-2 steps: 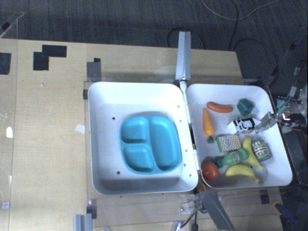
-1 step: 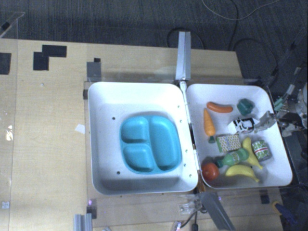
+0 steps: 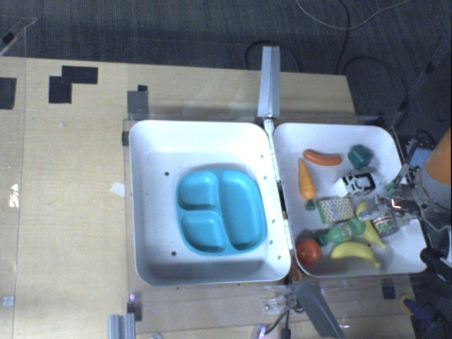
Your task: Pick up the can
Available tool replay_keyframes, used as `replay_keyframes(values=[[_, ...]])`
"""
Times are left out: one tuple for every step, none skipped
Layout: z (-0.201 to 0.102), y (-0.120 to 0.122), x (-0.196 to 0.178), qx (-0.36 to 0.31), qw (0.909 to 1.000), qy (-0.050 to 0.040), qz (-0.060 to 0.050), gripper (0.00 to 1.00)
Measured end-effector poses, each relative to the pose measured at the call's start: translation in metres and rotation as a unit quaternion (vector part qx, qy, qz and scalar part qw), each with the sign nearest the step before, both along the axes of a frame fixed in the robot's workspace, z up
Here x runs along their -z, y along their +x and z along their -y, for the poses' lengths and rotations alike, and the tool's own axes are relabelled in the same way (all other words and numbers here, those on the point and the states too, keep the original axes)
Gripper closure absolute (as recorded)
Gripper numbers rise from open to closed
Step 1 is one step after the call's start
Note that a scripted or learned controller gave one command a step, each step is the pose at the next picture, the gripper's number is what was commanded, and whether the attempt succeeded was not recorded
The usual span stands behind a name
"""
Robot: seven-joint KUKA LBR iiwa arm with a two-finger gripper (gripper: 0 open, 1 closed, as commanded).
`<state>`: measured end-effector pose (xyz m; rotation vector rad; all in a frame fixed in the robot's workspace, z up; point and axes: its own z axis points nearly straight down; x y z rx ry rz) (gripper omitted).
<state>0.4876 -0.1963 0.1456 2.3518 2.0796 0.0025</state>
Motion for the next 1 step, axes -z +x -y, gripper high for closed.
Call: replay_keyframes(values=[[0.0042,0.0043,0.0561,-0.019,0.9998,-0.0009,0.006,0.0]])
